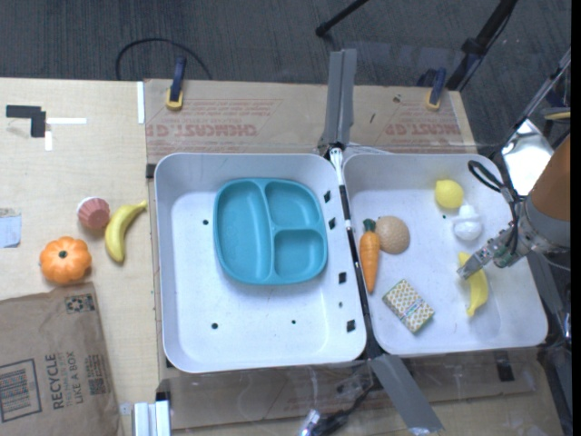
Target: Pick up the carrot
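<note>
Box (408,305) right bin front | carrot (369,254) at divider | gripper (478,260) above banana (476,291), jaws unclear

— Where are you looking from?
— You sit high above the bench (82,143), tilted down at a slant, far enough back that both bins fill mid-frame: left bin (182,334), right bin (517,330).
— And the arm (545,207)?
— It enters at the frame's right edge.

The tray (270,230) is set in the left bin (182,334). The carrot (369,255) is laid right of it, in the right bin (508,334), just left of the potato (393,233).
</note>
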Robot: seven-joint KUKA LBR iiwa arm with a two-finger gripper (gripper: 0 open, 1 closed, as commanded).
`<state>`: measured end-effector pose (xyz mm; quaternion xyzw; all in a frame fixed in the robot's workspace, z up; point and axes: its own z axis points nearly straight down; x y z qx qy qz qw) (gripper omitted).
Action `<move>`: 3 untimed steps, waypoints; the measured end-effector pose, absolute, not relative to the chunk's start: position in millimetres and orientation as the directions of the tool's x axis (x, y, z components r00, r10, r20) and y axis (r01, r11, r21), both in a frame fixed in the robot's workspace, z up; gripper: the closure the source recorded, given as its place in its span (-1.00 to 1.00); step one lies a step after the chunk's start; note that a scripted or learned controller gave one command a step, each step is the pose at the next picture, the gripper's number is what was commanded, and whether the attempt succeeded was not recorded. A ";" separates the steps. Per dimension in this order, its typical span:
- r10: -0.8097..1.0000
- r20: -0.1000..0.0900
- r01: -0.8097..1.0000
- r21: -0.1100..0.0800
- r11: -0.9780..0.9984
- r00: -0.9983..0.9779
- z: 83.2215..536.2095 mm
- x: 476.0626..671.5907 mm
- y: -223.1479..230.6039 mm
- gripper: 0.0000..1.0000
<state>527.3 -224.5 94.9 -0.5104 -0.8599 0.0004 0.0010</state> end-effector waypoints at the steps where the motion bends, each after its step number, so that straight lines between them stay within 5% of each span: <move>1: 0.960 0.000 0.960 -0.001 0.279 -0.279 198.5 504.0 -177.2 1.00; 3: 0.911 -0.001 0.911 -0.006 -0.412 0.412 174.6 478.2 -102.6 1.00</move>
